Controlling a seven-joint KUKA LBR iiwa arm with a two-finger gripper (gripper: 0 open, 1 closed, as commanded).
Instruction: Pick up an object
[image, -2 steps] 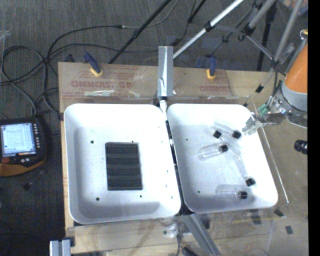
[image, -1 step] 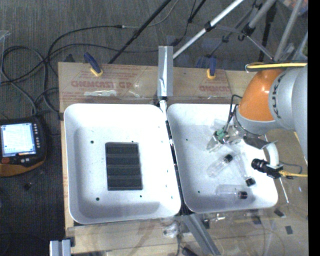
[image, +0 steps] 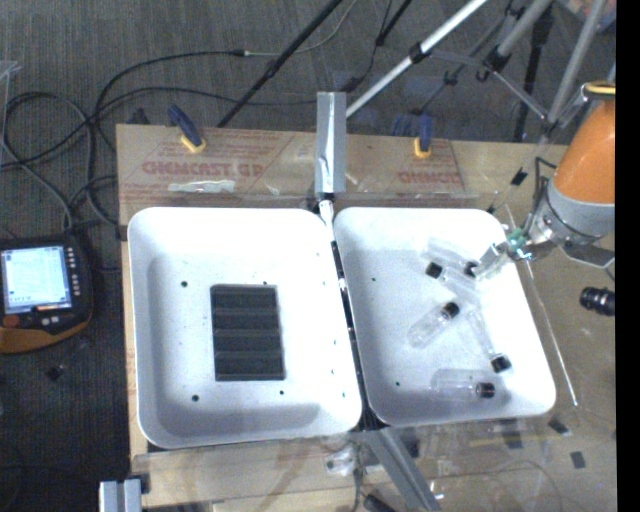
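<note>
Several clear plastic tubes with black caps lie scattered in the right bin (image: 400, 395). One tube (image: 446, 256) lies near the bin's far side, another (image: 432, 323) in the middle, and a third (image: 460, 383) near the front wall. A black ribbed rectangular block (image: 247, 332) lies flat in the middle of the left bin (image: 160, 250). The arm comes in from the right, orange band at the top right. My gripper (image: 512, 246) hangs over the far right corner of the right bin, just beside a tube (image: 486, 264) that lies there. Nothing is visibly held.
A grey post (image: 330, 145) stands at the back between the two bins. Clamps (image: 184, 124) hold the board at the rear edge. A handheld pendant (image: 40, 290) lies on the floor at the left, with cables and tripod legs behind the bench.
</note>
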